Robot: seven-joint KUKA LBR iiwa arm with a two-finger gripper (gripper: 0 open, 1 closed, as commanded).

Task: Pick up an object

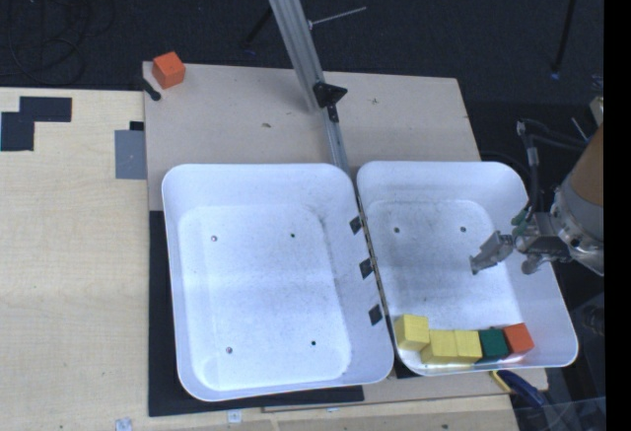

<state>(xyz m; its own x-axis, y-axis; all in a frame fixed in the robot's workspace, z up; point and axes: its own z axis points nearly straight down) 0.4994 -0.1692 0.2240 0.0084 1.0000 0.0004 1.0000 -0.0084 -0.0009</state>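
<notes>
- Dark floor with loose cables lies behind a pale wood counter that fills the left and bears both bins.
- Near the counter's far left corner sits an orange cube, well apart from the bins.
- Left bin: a shallow white tray with a few small dark dots on its floor.
- A grey metal rail slants up from the gap between the bins toward the dark background.
- Right bin: along its near wall lies a row of blocks, touching one another, first a yellow block, then two more yellow blocks, then a green block, then an orange block at the right end.
- Over the right side of that bin hangs the claw, its two fingers spread apart with nothing between them, well apart from the row of blocks.
- Behind it the grey arm comes in from the right.
</notes>
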